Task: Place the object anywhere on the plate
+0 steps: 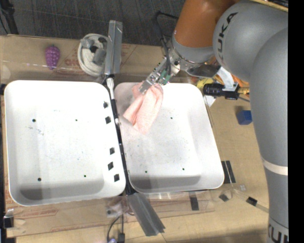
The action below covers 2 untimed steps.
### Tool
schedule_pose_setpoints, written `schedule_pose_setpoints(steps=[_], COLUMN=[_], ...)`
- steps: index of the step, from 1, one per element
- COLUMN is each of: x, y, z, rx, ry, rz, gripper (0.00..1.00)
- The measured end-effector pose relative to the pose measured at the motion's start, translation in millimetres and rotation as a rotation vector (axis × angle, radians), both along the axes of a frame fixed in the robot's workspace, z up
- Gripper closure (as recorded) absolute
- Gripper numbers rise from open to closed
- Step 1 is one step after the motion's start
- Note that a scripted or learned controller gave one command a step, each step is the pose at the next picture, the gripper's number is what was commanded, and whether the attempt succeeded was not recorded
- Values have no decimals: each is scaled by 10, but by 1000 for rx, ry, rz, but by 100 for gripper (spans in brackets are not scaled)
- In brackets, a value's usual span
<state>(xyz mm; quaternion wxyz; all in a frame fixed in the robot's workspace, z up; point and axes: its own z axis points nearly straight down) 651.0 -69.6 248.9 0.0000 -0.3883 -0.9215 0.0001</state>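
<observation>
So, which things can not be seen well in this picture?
- Plate: in the camera view I cannot pick out one; the pink cloth hangs from the gripper above the right bin.
- Fingertips: buried in the cloth's top.
- Purple object: too small to identify.
- Arm: cut off by the frame's top and bottom edges.
</observation>
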Motion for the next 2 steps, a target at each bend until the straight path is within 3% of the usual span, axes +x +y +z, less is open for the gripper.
schedule_pose_setpoints(steps=[1, 2], x=[3, -290], y=[21, 449], z=[-173, -73], rx=[0, 0], ry=[2, 3], rz=[6, 410], gripper=[100, 100])
